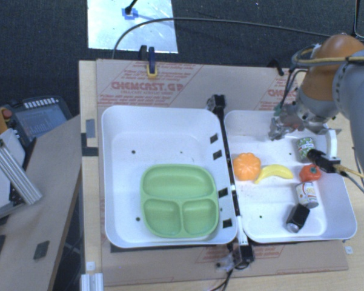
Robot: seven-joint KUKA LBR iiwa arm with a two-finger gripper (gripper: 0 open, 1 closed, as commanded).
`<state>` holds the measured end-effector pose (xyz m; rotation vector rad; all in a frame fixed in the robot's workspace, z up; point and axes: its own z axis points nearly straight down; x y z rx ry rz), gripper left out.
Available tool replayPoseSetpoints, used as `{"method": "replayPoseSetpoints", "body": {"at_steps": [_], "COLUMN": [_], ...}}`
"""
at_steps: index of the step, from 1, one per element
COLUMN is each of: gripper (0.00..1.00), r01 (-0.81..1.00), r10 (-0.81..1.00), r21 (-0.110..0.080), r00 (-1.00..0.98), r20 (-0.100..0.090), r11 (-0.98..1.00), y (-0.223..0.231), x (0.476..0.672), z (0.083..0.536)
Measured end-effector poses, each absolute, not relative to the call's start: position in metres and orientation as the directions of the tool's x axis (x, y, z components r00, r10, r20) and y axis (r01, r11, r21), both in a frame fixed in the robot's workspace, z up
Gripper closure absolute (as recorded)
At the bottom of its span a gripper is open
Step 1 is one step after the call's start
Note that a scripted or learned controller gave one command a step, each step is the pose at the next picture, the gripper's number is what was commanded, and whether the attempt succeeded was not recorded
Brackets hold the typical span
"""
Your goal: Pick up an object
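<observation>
The right bin (263,229) holds an orange pumpkin-like toy (247,166), a yellow banana (275,173), a small red tomato (311,173), a green-labelled can (304,148), a white can with a red label (307,194) and a black cylinder (297,217). My gripper (280,128) hangs over the far part of this bin, left of the green-labelled can and above the banana. Nothing shows between its tips.
The left bin (121,132) carries a green divided plate (179,200) at its near side. A black clip strip (224,162) runs between the bins. A black cable crosses the far bench. A control pendant (39,117) lies at the left.
</observation>
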<state>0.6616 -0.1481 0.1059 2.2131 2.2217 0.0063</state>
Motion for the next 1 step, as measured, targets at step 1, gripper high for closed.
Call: {"method": "replayPoseSetpoints", "body": {"at_steps": [1], "gripper": [1.00], "r01": [1.000], "r10": [1.000], "r21": [0.006], "r00": [-0.002], "r20": [-0.001], "r11": [0.002], "y": [-0.1483], "x": [0.6587], "z": [0.1511]}}
